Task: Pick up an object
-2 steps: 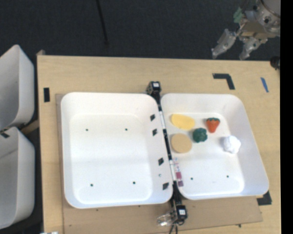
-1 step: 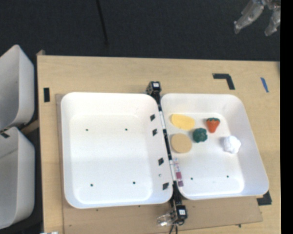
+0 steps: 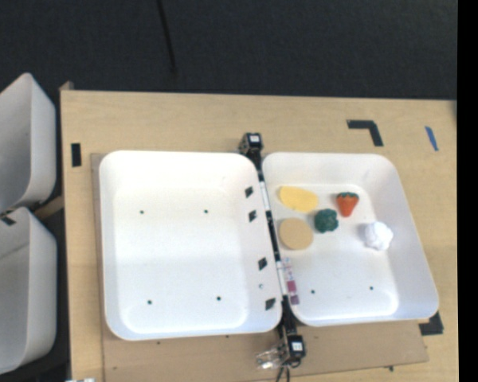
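The right bin (image 3: 398,293) holds several small objects in its upper half. A yellow oval piece (image 3: 298,198) lies near the bin's left wall. Below it sits a round tan disc (image 3: 295,234). A dark green lump (image 3: 327,221) rests to the right of the disc, and a red strawberry-like toy with a green top (image 3: 347,203) lies just above and right of that lump. Farther right is a crumpled white object (image 3: 376,235).
The left bin (image 3: 175,325) sits beside the right one, joined along a middle seam with black clips (image 3: 263,213). White containers (image 3: 12,237) stand off the bench's left edge. Black and blue tape marks (image 3: 366,130) lie on the wooden bench top.
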Robot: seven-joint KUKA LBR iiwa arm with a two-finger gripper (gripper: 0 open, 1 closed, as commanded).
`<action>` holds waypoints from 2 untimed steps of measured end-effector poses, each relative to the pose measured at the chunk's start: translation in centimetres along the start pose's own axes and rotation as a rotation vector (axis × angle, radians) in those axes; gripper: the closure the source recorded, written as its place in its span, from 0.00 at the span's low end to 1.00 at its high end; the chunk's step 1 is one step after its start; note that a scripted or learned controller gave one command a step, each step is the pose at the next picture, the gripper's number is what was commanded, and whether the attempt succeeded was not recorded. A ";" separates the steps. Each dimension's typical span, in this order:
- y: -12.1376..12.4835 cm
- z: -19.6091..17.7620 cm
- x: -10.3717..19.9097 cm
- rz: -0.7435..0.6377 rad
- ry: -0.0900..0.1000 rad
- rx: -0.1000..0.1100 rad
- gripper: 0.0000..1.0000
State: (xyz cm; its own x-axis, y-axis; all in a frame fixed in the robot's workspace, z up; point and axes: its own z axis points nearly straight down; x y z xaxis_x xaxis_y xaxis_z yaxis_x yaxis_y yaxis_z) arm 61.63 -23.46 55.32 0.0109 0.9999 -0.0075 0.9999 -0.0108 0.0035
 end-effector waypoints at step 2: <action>4.7 -1.0 4.2 -0.014 0.000 -0.003 1.00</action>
State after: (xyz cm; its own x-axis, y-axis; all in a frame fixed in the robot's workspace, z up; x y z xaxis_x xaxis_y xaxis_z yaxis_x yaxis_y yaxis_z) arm 66.34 -19.32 56.29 -0.0035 1.0000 -0.0074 1.0000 0.0035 0.0064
